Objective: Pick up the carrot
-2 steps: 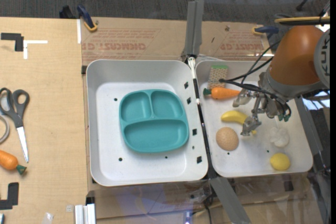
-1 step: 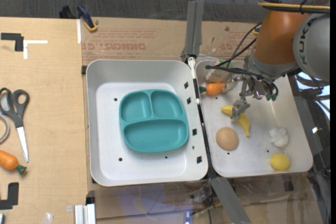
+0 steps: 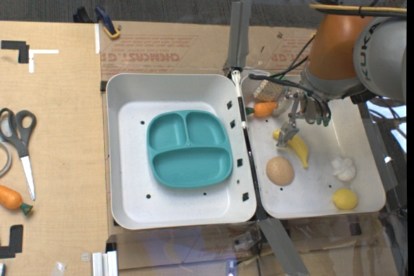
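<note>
Now, your carrot [image 3: 264, 108] lies in the right bin [image 3: 362, 158], close to its far left corner, by the wall next to the left bin [image 3: 123, 158]. Your pincer [image 3: 294, 129] hangs near it, toward the bin's middle, right above the banana [image 3: 297, 147]. I cannot tell how wide it is. Slide it toward that corner, stay clear of the wall, then go down.

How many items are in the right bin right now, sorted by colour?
Orange: 1, the carrot
Yellow: 2, the banana and the lemon
Tan: 1, the egg
White: 1, a crumpled white object
Total: 5
</note>
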